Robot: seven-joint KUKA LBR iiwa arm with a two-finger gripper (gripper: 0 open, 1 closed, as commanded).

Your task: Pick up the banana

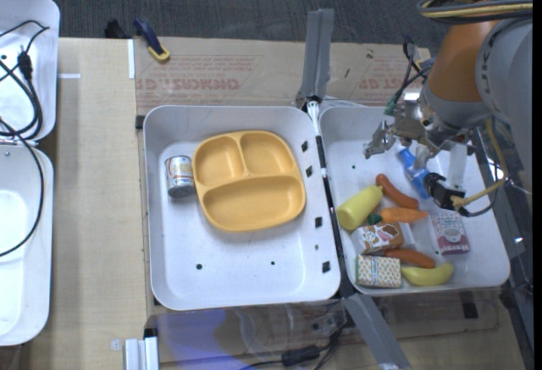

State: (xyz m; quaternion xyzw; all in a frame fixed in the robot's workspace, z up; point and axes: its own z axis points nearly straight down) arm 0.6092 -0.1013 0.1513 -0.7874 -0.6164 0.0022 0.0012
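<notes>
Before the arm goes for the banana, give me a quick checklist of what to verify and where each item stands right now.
1. Banana visible in the right bin, near its front edge: ok.
2. Banana top uncovered: ok.
3. Room around it: not ok, an orange carrot and a small box sit right beside it.
4. Claw above the banana: not ok, it is near the bin's back.
5. Claw free of any item: cannot tell.

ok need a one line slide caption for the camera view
Arm's pincer hovers over the right bin, banana untouched at its near edge.
</notes>
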